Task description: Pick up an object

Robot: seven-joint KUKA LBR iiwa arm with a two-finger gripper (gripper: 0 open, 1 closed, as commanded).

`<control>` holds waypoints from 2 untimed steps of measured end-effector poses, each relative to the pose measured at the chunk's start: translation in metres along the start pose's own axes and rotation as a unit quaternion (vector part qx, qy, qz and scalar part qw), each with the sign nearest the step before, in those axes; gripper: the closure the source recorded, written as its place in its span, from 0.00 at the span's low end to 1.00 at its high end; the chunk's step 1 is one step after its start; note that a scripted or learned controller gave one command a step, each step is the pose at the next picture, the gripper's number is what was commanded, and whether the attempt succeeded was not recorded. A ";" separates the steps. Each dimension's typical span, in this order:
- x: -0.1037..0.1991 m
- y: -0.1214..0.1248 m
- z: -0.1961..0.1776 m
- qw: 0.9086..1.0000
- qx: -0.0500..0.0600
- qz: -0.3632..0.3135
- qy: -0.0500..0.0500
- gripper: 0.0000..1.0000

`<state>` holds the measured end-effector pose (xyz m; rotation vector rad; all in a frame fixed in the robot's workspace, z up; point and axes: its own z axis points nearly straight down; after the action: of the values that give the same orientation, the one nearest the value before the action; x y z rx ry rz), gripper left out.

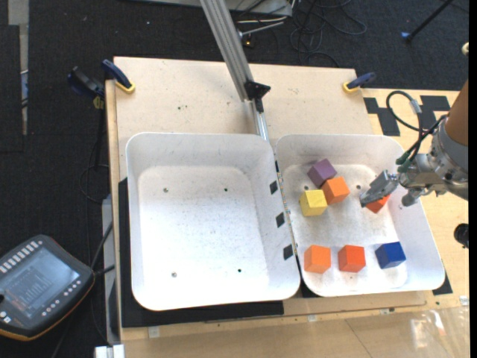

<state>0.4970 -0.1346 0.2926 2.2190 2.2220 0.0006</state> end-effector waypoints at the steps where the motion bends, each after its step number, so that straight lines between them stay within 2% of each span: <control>1: 0.000 0.000 0.000 1.000 0.000 0.001 0.000 0.00; 2: 0.003 0.007 0.046 1.000 0.003 0.001 0.001 0.00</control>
<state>0.5040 -0.1318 0.2465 2.2245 2.2233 -0.0041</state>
